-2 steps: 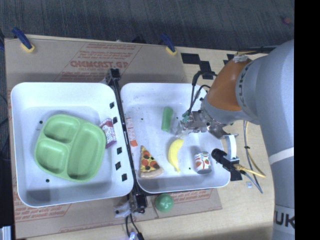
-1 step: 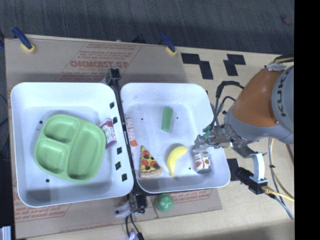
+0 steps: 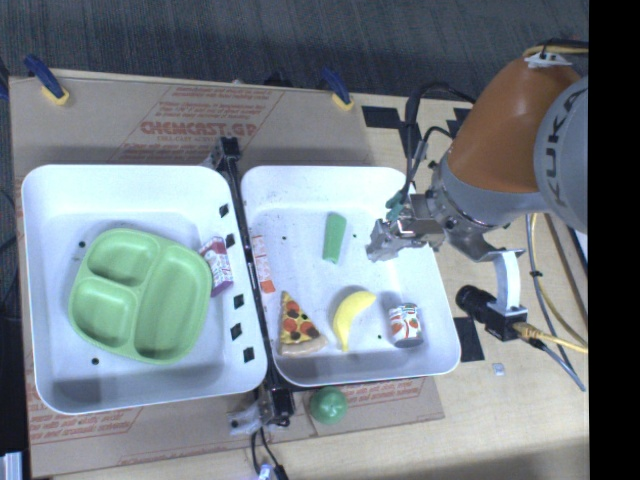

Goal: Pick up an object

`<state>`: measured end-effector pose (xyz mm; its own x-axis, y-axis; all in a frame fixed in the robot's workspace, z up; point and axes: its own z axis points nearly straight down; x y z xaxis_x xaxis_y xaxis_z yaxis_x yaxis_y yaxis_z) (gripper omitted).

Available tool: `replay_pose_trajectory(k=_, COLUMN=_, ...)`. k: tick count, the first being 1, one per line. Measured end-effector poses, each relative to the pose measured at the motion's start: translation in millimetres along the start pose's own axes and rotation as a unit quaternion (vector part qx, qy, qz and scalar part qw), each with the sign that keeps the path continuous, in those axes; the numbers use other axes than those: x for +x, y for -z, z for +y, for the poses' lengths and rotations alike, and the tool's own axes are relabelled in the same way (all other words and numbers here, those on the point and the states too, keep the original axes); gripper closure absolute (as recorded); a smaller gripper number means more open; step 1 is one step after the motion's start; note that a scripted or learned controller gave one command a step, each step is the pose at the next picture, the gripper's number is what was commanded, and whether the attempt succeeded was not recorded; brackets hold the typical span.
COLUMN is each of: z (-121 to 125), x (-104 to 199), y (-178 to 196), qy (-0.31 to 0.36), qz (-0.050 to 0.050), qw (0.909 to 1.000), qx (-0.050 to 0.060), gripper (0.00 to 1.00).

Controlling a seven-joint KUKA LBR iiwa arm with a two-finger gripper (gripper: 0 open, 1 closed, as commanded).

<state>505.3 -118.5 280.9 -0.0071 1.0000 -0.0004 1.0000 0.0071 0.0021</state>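
A green ball (image 3: pixel 327 404) sits outside the bins on the cardboard by the right bin's (image 3: pixel 300 178) near rim, and just inside that rim lie the pizza slice (image 3: pixel 298 324), banana (image 3: pixel 350 315) and can (image 3: pixel 404 324), leaving the bin's middle open. The green block (image 3: pixel 334 237) lies farther in, just left of the gripper (image 3: pixel 385 245), which hangs near the right wall with nothing seen between its fingers; how wide they stand I cannot tell. The left bin (image 3: pixel 60 183) holds a green tray (image 3: pixel 140 295) and a small packet (image 3: pixel 216 260) by the divider.

The bench (image 3: pixel 520 408) is pale wood; a brown printed cardboard sheet (image 3: pixel 200 118) lies flat on it, held by blue clamps (image 3: pixel 47 80) at its far edge; two white bins (image 3: pixel 130 183) sit side by side on the cardboard, touching along a black divider; a green ball (image 3: pixel 327 404) rests on the cardboard just beside the right bin's near rim.
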Motion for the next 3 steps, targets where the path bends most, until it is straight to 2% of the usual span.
replay_pose_trajectory(k=1, z=0, x=0, y=0, qy=0.000, qz=0.000, qw=1.0000, qx=0.000, gripper=0.00)
replay_pose_trajectory(k=2, z=-12, x=-59, y=-58, qy=-0.001, qz=0.000, qw=1.0000, qx=0.003, gripper=0.00)
replay_pose_trajectory(k=3, z=34, x=-57, y=-190, qy=0.001, qz=0.000, qw=1.0000, qx=0.002, gripper=0.00)
